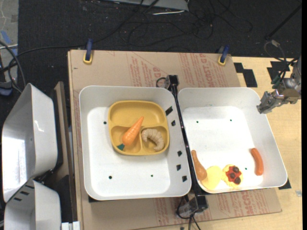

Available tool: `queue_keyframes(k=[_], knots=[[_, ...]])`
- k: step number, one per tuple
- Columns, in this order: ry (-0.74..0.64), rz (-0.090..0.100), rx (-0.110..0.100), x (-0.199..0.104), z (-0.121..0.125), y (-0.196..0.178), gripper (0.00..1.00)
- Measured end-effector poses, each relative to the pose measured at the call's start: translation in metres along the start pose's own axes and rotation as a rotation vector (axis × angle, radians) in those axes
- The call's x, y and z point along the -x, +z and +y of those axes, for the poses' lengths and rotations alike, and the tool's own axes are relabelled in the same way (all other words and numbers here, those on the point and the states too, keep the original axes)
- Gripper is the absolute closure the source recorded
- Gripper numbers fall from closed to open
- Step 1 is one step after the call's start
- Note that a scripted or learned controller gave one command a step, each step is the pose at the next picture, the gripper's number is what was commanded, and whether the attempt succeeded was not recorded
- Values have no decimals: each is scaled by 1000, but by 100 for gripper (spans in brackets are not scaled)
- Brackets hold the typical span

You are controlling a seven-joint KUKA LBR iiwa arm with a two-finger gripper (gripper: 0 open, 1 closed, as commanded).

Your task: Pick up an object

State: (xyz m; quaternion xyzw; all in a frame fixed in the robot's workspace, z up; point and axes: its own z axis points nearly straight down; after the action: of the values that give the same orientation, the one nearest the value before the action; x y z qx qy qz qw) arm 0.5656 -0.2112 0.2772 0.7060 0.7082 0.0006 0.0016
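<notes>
On the tabletop (144,63), a brown board, two shallow white bins sit side by side. At the far right edge, just beyond the upper right corner of the right bin (225,99), hangs the tool (266,104); it is small and partly cut off, and whether it is spread or pressed together cannot be told. Nothing appears between its tips. The right bin holds four toy foods along its near wall: an orange sausage (258,161) near the right wall, a yellow slice topped with a red piece (230,175), and a tan drumstick (198,165) by the left wall. The left bin (96,176) holds a yellow divided plate (136,110), with a toy carrot (133,131) lying across its divider and a pale shrimp (153,139) in the lower right compartment. The sausage looks the likeliest pick: probably light, hard, smooth plastic, so liable to slip or roll; a grip across its narrow middle seems best, though the wall beside it leaves little room.
</notes>
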Motion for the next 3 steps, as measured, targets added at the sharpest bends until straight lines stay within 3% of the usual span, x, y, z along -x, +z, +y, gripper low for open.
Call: queue_keyframes(k=[3], knots=[[-5,3,-4,-168,-26,30,100]])
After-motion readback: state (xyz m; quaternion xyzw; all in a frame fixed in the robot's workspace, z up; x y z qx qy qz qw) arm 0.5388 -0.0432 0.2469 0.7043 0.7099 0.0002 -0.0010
